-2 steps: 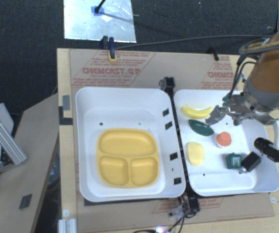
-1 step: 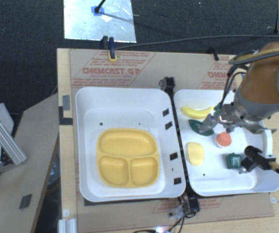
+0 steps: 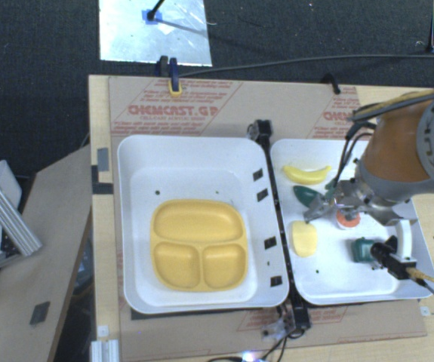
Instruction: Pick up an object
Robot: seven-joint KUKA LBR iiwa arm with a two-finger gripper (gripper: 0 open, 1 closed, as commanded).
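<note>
My gripper [image 3: 324, 204] hangs low over the middle of the right bin [image 3: 330, 292], with the grey arm and its orange band reaching in from the right. A dark green object [image 3: 304, 195] lies just left of the gripper tip. A yellow banana [image 3: 307, 174] rests behind that, near the bin's back left. A pale yellow piece [image 3: 303, 239] sits in front of the gripper. A small orange-red object [image 3: 347, 219] shows right beside the wrist, partly covered by it. A teal object [image 3: 361, 250] lies toward the front right.
The left bin [image 3: 137, 202] holds a yellow tray [image 3: 198, 243] with three compartments. A black divider [image 3: 273, 202] runs between the two bins. Cables cross above the right bin at the back.
</note>
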